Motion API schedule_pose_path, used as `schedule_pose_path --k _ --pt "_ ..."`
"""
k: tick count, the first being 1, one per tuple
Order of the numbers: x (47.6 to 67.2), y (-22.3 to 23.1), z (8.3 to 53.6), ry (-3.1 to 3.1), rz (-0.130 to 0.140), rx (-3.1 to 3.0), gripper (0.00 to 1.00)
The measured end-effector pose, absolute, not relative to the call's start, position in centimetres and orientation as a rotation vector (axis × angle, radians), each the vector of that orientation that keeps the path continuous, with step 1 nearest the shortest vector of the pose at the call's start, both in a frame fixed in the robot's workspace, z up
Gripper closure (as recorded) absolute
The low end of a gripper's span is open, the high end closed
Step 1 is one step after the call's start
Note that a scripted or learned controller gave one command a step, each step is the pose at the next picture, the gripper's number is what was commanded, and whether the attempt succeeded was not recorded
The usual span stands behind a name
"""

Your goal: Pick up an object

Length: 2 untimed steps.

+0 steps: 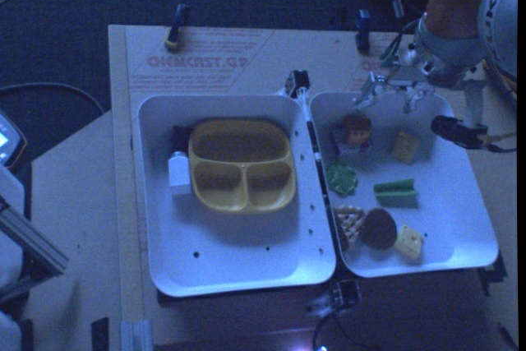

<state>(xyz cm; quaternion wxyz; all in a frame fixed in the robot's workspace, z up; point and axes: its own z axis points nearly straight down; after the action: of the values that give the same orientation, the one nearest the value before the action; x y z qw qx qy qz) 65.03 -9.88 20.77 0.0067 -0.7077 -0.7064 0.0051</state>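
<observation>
My gripper (391, 95) hangs above the far edge of the right bin (460, 210), fingers spread apart with nothing between them. Just below it lie a brown and red muffin-like toy (353, 132) and a pale yellow block (404, 146). Nearer the front of that bin are a green leafy piece (341, 177), a green bar (395, 191), a waffle-patterned piece (348, 221), a dark brown round piece (380, 228) and a yellow cheese wedge (409, 243).
The left bin (164, 251) holds a yellow divided plate (242, 164) and a small white bottle (179, 171) at its left side. A black cylinder (457, 131) juts over the right bin's far right edge. Clamps sit along the bench's back edge.
</observation>
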Motion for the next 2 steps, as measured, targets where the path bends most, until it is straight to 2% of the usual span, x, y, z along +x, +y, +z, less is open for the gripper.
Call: schedule_pose_path --k 1,2 --pt "65.3 -9.9 21.7 -2.22 0.001 -2.22 0.0" --pt "65.6 -9.4 15.4 -2.22 0.006 -2.215 0.0"
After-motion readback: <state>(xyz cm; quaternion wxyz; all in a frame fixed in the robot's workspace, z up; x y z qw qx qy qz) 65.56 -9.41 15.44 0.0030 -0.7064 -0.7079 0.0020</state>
